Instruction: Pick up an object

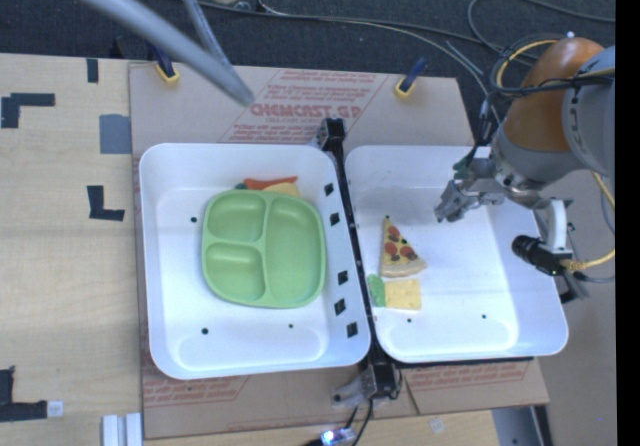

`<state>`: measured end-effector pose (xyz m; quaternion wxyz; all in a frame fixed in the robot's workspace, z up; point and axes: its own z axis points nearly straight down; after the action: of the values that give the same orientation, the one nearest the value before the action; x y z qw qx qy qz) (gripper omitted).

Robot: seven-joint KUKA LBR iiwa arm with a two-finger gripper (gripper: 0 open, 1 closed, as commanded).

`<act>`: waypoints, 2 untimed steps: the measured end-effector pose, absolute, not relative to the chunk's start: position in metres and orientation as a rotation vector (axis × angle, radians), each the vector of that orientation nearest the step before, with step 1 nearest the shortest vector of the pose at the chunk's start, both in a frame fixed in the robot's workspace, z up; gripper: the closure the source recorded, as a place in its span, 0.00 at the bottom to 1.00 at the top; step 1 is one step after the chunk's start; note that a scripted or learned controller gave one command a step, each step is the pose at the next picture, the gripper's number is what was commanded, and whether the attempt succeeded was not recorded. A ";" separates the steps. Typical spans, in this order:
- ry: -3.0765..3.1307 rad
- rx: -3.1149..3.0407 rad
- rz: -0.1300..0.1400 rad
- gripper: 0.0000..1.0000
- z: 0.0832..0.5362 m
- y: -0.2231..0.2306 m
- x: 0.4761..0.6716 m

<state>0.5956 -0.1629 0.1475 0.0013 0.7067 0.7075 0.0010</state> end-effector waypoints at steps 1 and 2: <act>2.220 2.215 0.006 1.00 0.209 -0.162 0.604; 2.221 2.217 0.004 1.00 0.251 -0.162 0.605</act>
<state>0.6049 -0.1615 0.2507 0.0018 0.7064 0.7078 0.0013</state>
